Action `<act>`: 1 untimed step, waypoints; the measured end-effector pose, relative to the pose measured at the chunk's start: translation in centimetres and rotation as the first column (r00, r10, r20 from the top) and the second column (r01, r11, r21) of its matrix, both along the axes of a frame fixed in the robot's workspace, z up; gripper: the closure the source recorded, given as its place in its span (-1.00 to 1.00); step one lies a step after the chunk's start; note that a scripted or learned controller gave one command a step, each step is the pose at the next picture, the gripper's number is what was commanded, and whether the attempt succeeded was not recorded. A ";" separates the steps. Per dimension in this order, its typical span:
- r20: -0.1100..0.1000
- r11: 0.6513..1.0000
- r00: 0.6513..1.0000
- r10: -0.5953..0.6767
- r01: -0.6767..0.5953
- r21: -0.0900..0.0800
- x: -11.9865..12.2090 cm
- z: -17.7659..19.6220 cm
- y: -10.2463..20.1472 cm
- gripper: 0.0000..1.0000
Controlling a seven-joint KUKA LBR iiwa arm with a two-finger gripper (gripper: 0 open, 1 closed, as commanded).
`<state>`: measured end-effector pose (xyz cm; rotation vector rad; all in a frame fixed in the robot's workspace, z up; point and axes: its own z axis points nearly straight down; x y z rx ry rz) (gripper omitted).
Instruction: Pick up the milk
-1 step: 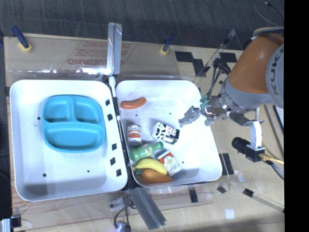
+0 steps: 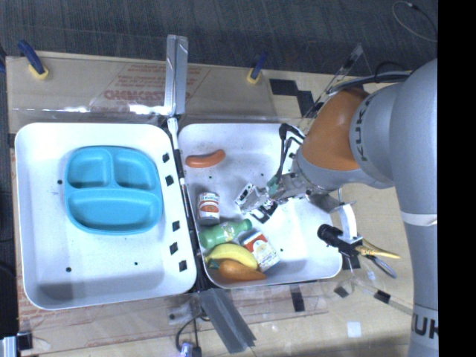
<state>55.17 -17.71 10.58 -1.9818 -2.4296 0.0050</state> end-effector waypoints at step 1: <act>-0.004 1.000 1.000 0.004 -0.004 0.000 0.0 0.7 -0.1 1.00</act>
